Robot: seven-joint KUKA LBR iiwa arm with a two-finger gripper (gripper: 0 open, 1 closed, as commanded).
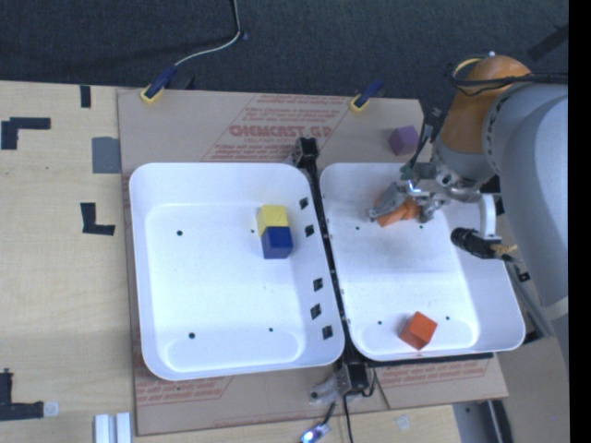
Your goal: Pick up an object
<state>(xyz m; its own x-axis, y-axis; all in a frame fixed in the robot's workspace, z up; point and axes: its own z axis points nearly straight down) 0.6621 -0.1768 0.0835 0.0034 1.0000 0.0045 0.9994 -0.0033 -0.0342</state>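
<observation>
White bins share your bench. Above the right bin (pixel 480 335), your gripper (pixel 409 199) clenches an orange piece (pixel 399 214). It looks light and stiff; grip its middle.

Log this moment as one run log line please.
gripper: over right bin, far side | orange piece at gripper, grasp unclear | orange block near side | yellow-blue block left bin

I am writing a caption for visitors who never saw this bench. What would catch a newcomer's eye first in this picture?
First comes the big grey arm with its orange band, reaching in from the right so that its tool sits over an orange object at the back of the right bin. Next, the yellow block and blue block, touching, stand out in the left bin. An orange cube lies near the right bin's front edge.
</observation>
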